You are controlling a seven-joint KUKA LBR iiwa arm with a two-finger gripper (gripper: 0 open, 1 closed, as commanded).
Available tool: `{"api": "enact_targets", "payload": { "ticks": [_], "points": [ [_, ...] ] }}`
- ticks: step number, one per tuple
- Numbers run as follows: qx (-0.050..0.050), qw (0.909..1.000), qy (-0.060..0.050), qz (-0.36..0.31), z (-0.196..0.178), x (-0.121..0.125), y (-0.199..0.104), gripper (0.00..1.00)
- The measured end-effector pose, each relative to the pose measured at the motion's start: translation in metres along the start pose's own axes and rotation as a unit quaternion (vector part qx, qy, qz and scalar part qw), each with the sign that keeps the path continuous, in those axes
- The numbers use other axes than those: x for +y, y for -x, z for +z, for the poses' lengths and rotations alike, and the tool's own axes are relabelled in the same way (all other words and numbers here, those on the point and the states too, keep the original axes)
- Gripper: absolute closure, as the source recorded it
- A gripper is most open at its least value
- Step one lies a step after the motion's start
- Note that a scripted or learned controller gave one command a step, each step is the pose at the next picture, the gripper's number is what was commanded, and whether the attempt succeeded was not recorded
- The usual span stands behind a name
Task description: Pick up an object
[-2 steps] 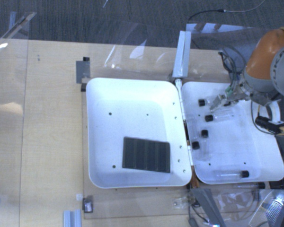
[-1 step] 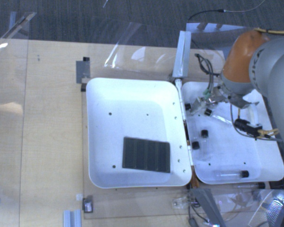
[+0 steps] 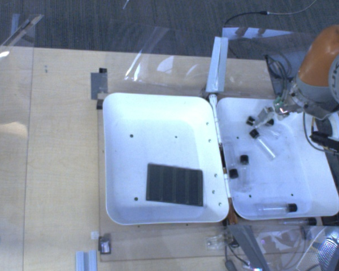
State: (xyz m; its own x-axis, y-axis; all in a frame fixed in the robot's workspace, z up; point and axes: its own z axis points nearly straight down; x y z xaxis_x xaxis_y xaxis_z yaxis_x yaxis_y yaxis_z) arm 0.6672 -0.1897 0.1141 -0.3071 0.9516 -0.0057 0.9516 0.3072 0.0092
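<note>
End effector (image 3: 269, 117) position is over the upper part of the right bin (image 3: 322, 208), at the tip of the grey arm (image 3: 322, 66) that reaches in from the right side of the view. Its state cannot be determined: the tip is small and blurred against the white floor of the bin, and no object is seen gripped in it. The nearest candidates for the pick are two small black pieces (image 3: 252, 126) lying just to the left of and slightly below the tip, and a clear tube (image 3: 265, 147) lying just below it, long axis running diagonally from upper left to lower right. Two further small black caps (image 3: 238, 166) rest lower in the same bin, near its left wall, and a clear vial with a black cap (image 3: 278, 208) lies along the bottom edge, long axis roughly horizontal. The left bin (image 3: 118, 151) holds a dark ribbed rectangular pad (image 3: 174, 184), well apart from the tip and across the divider between the bins. The coming move therefore appears to require a short descent with a slight shift down and to the left. The transparent items are hard to outline against the white plastic, and the arm's wrist housing hides part of the upper right corner of the right bin.
</note>
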Motion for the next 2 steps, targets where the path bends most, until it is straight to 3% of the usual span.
{"api": "enact_targets", "payload": {
  "ticks": [1,2],
  "points": [
    [-0.004,0.9997,-0.003,-0.024,0.021,0.012,-0.029,0.0],
    [-0.005,0.9996,0.004,-0.027,0.008,0.017,-0.031,1.0]
  ]
}}
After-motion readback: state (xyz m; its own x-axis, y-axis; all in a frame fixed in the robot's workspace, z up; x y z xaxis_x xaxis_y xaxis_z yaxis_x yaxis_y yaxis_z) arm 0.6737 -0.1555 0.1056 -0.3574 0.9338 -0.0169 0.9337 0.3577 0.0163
